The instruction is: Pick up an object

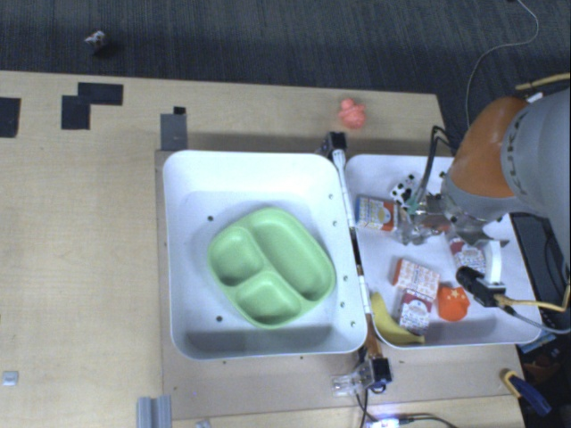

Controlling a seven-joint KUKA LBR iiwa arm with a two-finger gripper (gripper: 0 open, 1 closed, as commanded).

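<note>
Jaws of the gripper (413, 230) hung low over the upper middle of the right bin (526, 333), but whether they were parted or closed could not be told from the slanted overhead view (the metal parts blurred into a grey cluster there). Nothing could be seen between them.

Closest to the gripper lay a small carton with an orange and white label (373, 212), just to its left, near the wall shared by the two bins. A black-and-white spotted piece (402, 186) sat just above the gripper, toward the bin's far edge. Below the gripper, and apart from it, rested a red and white box (417, 276), with a second red and white packet (415, 310) touching its lower edge. An orange ball-like object (453, 303) lay just right of those two, and a yellow banana (391, 324) curved along the bin's lower left corner. Another small white packet (470, 258) sat to the right of the gripper, under the arm's wrist.

Grey with its orange band, the arm (517, 154) reached in from the right over the bin's far right corner.

The left bin (192, 328) held a green divided tray (270, 265), lying tilted in its middle. A pink object (353, 112) rested on the wooden bench (80, 266) beyond both bins.
</note>
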